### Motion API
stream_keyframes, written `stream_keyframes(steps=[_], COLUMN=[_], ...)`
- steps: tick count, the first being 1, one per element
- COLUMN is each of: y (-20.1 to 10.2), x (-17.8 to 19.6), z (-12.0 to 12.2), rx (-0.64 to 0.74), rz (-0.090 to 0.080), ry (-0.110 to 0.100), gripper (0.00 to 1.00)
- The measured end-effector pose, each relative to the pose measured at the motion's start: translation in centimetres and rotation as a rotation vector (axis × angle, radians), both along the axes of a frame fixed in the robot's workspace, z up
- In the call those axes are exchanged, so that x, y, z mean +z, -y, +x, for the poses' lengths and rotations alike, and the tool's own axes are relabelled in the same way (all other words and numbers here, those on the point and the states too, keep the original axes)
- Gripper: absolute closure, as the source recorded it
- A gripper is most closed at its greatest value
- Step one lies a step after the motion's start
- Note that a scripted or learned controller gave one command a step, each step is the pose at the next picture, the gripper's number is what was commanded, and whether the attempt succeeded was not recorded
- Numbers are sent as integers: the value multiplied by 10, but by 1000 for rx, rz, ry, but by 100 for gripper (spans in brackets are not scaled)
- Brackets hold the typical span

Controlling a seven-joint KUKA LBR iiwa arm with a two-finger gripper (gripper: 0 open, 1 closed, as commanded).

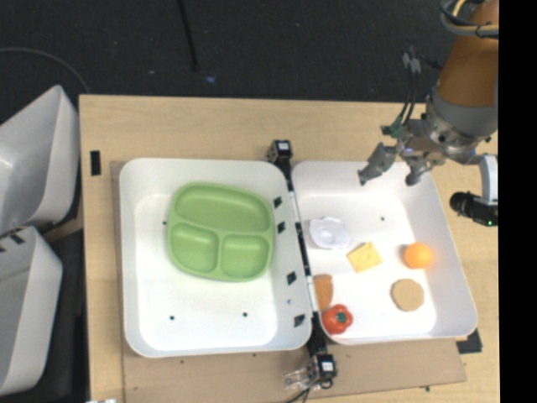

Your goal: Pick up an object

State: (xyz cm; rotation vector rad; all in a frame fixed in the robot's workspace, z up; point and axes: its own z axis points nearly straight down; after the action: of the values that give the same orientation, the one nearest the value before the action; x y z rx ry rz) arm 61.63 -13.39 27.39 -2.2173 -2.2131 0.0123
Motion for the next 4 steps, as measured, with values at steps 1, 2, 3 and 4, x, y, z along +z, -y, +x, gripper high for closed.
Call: stream_keyframes(steps=[1,2,3,4], y=[0,7,14,18], x=[8,-40,-102,-144], z=[2,9,6,7], rx=[2,0,0,-2], rz=[-1,-3,-2,-2], ry=[14,10,9,10], gripper=[0,0,0,0])
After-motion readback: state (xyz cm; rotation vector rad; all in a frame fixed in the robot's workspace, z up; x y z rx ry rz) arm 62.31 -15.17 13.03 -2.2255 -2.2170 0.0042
